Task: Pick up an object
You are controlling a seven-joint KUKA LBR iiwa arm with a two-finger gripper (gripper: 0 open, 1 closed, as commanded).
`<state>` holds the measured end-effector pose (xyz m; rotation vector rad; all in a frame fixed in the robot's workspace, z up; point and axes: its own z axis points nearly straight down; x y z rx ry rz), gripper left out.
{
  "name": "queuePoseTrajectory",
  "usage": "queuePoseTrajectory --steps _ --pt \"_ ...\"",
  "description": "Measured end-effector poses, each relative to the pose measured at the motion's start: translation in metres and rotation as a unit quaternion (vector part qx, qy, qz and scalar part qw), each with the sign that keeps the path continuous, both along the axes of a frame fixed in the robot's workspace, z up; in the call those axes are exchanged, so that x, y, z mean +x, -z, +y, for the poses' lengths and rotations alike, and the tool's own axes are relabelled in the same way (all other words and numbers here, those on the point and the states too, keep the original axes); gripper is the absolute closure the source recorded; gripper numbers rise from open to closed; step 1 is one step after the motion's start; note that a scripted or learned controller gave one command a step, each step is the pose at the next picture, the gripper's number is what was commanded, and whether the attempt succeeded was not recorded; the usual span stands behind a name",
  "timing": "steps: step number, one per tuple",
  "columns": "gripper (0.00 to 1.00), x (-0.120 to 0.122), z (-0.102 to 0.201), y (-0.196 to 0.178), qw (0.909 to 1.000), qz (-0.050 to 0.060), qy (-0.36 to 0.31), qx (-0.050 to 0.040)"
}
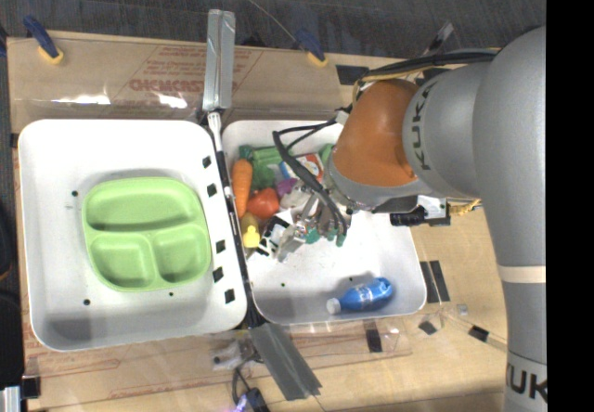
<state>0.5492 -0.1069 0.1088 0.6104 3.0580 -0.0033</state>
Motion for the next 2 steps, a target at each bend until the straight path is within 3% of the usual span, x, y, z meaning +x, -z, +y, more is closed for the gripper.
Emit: queuePoseTrajectory --steps 1,2 --pt "0.0 0.0064 0.0025 -0.0006 0.9992 0.0 -0.039 -0.0054" --pt "0.0 0.0004 0.0033 -0.0003 0.9994 -0.004 0.034 -0.0011"
